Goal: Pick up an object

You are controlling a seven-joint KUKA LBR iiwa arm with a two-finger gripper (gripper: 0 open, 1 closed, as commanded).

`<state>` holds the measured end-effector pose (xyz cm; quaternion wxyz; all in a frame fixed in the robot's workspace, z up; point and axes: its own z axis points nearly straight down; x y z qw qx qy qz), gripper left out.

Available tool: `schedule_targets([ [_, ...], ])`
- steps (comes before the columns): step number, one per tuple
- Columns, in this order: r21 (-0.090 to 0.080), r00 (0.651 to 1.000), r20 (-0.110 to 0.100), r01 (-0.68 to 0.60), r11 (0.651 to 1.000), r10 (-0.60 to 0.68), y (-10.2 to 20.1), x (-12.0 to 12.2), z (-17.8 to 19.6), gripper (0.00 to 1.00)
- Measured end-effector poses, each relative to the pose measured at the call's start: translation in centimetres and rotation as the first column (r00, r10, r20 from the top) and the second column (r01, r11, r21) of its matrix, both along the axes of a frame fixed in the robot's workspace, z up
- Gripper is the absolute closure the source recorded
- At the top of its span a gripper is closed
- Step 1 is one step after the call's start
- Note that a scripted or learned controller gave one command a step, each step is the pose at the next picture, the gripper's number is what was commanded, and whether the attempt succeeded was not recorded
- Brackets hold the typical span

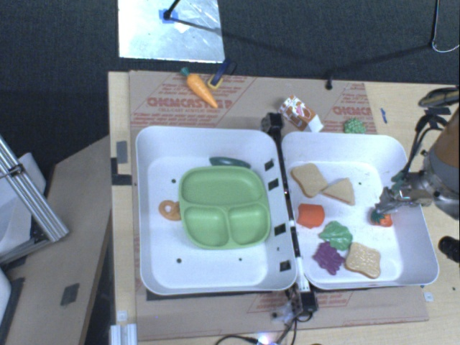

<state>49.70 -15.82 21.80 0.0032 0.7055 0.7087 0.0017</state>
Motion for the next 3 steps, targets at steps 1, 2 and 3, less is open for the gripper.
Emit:
schedule_targets([
  [1, 0.004, 1.0, -0.003, -0.006, 1.0, 0.006, 5.4, 0.8, 1.4, 1.0],
  [2, 0.004, 1.0, -0.004, -0.006, 1.0, 0.006, 10.6, 1.8, 1.3, 1.0],
  [3, 0.001, 1.0, -0.006, 0.004, 1.0, -0.004, 8.3, 1.7, 0.5, 1.0],
])
